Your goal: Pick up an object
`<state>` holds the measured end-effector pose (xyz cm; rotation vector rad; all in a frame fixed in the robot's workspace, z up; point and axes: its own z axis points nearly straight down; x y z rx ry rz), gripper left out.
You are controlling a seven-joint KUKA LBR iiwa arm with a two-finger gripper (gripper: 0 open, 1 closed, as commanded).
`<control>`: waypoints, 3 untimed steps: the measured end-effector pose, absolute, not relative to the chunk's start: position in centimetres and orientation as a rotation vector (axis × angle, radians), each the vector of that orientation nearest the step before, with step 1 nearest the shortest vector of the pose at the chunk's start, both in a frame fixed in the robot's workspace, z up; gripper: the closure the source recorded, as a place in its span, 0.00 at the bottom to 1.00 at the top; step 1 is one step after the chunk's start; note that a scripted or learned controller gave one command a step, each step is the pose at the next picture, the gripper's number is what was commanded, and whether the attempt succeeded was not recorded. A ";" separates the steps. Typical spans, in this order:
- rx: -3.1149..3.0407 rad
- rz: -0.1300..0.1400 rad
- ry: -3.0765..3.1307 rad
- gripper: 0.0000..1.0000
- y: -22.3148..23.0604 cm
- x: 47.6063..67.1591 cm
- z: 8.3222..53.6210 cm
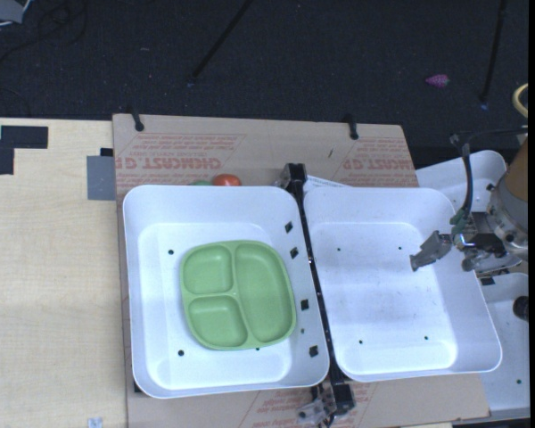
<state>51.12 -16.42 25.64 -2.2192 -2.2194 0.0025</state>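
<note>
Two shallow white bins sit side by side on printed cardboard (250,154), whose mirrored lettering I cannot read. Left bin (152,239) holds a green divided plate (236,294) at its centre, clear floor all round it. Right bin (383,346), beside the plate's bin, has the gripper (428,254) over its right edge; whether its fingers are apart is unclear. A small red object (226,181) lies behind the left bin's rim.
</note>
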 end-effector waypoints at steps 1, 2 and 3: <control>-2.218 0.006 -2.216 0.00 -17.1 50.7 20.9; -2.215 0.007 -2.215 0.00 -16.6 50.3 14.5; -2.217 0.005 -2.216 0.00 -16.4 50.2 9.2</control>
